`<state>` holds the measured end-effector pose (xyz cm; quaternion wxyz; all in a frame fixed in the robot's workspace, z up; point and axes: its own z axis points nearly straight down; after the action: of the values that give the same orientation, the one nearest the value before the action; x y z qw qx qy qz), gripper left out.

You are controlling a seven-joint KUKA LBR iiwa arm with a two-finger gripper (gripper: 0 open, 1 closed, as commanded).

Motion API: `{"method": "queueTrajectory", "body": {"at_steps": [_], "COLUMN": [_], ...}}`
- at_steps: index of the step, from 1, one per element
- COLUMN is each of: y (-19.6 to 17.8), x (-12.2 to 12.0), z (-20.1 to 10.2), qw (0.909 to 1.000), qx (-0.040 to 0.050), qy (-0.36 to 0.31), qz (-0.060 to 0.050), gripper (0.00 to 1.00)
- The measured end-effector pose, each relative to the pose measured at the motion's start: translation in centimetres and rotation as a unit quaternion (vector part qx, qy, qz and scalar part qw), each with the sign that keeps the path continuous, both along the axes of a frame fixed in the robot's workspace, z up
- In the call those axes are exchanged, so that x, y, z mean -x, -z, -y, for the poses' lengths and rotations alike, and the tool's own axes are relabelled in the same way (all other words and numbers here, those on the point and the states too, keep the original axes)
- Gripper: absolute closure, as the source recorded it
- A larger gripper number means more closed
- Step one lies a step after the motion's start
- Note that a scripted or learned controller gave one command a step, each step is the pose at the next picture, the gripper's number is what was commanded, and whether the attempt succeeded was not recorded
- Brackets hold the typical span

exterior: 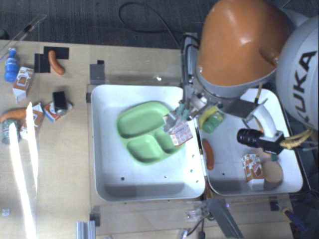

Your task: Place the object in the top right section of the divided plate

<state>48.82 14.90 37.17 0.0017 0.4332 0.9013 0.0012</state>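
Note:
The green divided plate lies in the left bin, towards its right half. My gripper hangs over the plate's right edge, under the big orange wrist. It is shut on the top of a small red and white carton. This carton hangs tilted over the plate's right-hand section, close to the wall between the bins. I cannot tell whether the carton touches the plate.
The right bin holds a green and yellow bottle, a red sausage, a second carton and a tan ball. On the bench to the left lie a blue bottle, cartons, a sausage and black blocks.

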Motion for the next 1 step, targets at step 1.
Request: {"method": "queueTrajectory", "body": {"at_steps": [1], "y": [-6.42], "x": [0.03], "z": [-2.67], "qw": [0.9841], "qx": [-0.0001], "qy": [-0.178], "qz": [0.002], "gripper": [1.0]}}
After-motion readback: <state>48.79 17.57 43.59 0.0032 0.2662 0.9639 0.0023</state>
